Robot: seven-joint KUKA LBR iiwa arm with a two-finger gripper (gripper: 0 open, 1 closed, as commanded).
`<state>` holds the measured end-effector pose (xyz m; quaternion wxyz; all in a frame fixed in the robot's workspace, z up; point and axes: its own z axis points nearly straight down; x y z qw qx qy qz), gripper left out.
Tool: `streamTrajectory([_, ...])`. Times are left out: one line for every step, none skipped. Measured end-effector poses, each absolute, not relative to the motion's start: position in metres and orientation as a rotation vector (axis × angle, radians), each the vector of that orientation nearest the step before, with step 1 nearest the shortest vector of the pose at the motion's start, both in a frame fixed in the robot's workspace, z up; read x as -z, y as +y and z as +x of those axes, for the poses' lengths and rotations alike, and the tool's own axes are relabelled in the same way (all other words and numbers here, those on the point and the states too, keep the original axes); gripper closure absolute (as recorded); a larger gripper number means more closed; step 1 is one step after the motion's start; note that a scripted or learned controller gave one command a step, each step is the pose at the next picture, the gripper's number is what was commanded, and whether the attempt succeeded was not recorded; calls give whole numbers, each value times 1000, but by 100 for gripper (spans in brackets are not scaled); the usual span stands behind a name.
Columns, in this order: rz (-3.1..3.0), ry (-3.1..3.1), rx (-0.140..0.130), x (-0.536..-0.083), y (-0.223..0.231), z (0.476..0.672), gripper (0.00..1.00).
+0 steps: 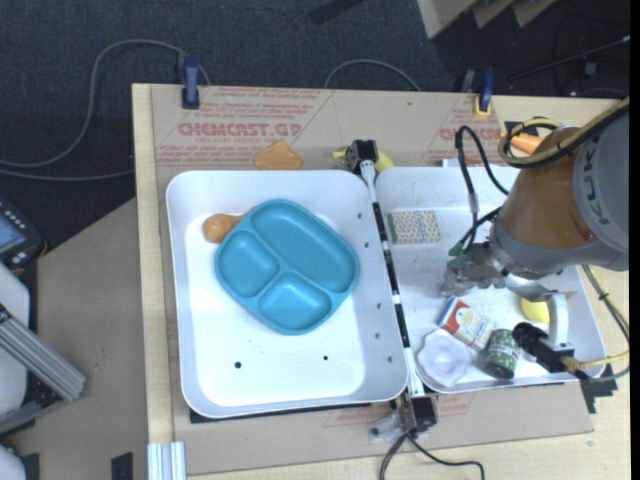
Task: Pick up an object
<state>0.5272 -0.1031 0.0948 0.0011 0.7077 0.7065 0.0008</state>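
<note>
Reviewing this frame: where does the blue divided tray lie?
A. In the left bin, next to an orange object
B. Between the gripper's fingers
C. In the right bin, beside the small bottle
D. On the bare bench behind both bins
A: the blue divided tray lies in the left bin, with an orange object at its upper-left edge.

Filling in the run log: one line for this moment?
arm: over right bin | gripper: low | left bin: blue tray
</note>
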Motion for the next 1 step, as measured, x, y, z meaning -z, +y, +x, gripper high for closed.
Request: streamTrajectory([2222, 2219, -1, -94, -103, 527, 0])
